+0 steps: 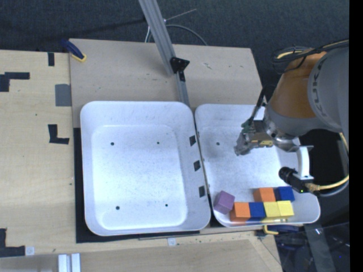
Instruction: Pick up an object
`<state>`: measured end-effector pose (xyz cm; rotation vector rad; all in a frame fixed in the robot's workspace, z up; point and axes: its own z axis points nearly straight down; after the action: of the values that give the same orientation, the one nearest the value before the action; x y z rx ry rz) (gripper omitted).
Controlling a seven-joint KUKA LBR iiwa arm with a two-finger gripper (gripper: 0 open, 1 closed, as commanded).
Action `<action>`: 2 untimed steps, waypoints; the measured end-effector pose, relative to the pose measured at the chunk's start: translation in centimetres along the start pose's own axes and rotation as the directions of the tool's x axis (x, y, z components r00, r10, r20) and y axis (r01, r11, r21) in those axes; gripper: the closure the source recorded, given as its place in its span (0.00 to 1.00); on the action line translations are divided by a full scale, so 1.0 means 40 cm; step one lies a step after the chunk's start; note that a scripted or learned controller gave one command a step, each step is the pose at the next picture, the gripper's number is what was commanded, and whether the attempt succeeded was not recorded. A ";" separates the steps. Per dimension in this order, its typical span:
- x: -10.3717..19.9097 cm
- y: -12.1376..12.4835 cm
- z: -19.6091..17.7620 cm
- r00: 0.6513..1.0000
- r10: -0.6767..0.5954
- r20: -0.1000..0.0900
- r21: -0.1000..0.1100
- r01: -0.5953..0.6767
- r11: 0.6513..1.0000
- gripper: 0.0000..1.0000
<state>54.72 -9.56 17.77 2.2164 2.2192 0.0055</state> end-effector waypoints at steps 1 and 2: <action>0.001 -0.004 0.012 1.000 0.000 0.000 0.008 0.000 1.000 0.00; -0.047 -0.030 0.221 1.000 0.003 0.000 0.010 -0.003 1.000 0.00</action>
<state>53.56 -11.43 8.92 2.2248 2.2211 -0.0053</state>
